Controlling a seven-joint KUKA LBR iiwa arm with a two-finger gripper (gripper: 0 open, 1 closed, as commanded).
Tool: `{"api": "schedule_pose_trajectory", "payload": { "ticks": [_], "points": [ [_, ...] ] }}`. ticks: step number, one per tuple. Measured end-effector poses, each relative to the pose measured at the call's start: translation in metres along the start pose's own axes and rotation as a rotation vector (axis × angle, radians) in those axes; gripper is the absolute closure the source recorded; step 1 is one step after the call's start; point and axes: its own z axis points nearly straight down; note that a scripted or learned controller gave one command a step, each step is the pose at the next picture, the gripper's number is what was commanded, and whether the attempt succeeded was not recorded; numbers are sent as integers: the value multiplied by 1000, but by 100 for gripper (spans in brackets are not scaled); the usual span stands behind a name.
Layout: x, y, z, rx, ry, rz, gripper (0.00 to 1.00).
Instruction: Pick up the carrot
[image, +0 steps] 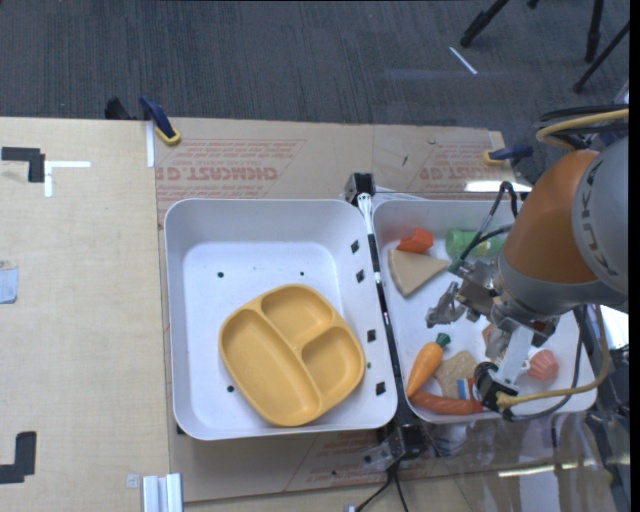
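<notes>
The carrot (425, 367), orange with a green top, lies in the right bin (392, 330) near its left wall, pointing toward the front edge. My gripper (450, 305) hangs over the middle of this bin, just behind and to the right of the carrot's green top, and apart from it. The arm's orange band and grey wrist cover the bin's right part. Nothing is seen held in the gripper.
Around the carrot lie a red chili (445, 404), a tan slice (458, 368), a tan wedge (415, 270), a red-orange piece (415, 241), a green item (462, 241) and a pink item (541, 366). The left bin (190, 300) holds a yellow divided plate (290, 352).
</notes>
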Motion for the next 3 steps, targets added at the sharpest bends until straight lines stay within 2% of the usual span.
{"api": "schedule_pose_trajectory", "payload": {
  "ticks": [3],
  "points": [
    [0,0,0,0,0,0,0]
  ]
}}
